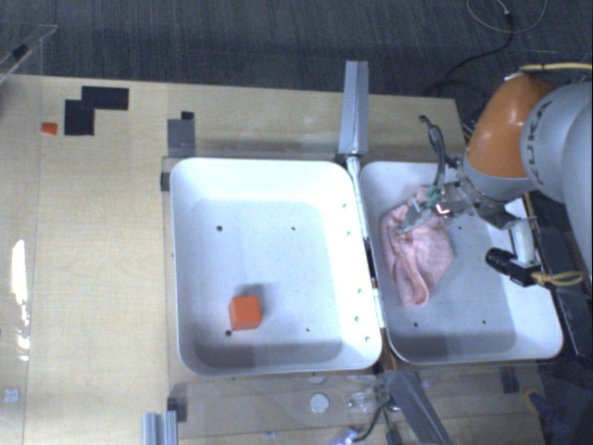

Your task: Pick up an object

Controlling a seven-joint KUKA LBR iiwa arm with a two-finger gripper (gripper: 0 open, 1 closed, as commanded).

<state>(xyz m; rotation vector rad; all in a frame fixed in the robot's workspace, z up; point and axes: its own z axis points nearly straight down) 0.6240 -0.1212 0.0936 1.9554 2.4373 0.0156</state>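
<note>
Camera view: gripper (pixel 434 204) tips indistinct against pink cloth (pixel 417 256).

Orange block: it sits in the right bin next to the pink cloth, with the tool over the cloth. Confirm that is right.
Not quite. The camera view shows the orange block in the left bin, alone near its front. The pink cloth lies in the right bin, with the tool over the cloth's upper end.

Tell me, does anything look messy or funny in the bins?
The crumpled pink cloth lies bunched in the right white bin, under the gripper. The small orange block sits neatly in the left white bin. Nothing looks spilled or broken.
</note>
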